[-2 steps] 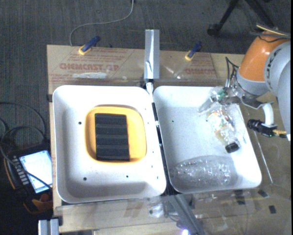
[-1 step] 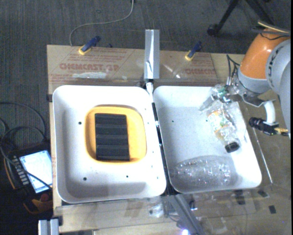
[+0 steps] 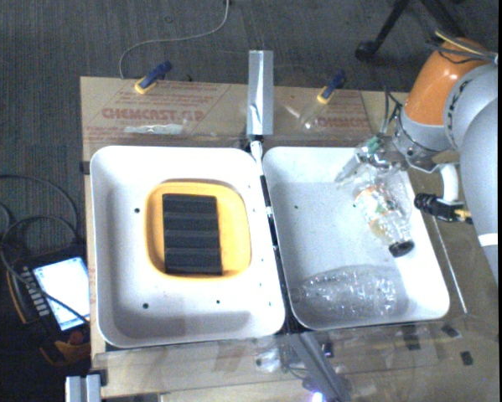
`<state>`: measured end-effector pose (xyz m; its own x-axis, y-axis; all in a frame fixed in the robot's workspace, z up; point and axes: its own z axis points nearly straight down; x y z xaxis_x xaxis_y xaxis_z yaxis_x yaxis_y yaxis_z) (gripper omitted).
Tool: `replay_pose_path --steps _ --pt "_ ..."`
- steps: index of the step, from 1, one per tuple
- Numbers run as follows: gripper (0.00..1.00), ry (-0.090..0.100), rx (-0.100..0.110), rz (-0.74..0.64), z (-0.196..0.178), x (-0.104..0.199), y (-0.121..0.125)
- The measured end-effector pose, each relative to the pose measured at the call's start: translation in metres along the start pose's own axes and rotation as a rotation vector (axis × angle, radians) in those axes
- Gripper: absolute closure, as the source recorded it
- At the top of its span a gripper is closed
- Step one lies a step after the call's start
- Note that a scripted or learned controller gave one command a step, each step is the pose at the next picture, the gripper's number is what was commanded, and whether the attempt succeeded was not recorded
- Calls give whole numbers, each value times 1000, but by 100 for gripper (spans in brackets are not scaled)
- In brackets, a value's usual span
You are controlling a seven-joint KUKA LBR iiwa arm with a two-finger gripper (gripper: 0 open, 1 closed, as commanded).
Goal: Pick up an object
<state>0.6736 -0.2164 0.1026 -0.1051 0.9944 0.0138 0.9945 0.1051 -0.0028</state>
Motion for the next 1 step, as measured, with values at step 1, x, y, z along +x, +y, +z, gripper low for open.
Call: replay_pose_path --steps 1 --pt "100 -14 -4 17 -63 47 0"
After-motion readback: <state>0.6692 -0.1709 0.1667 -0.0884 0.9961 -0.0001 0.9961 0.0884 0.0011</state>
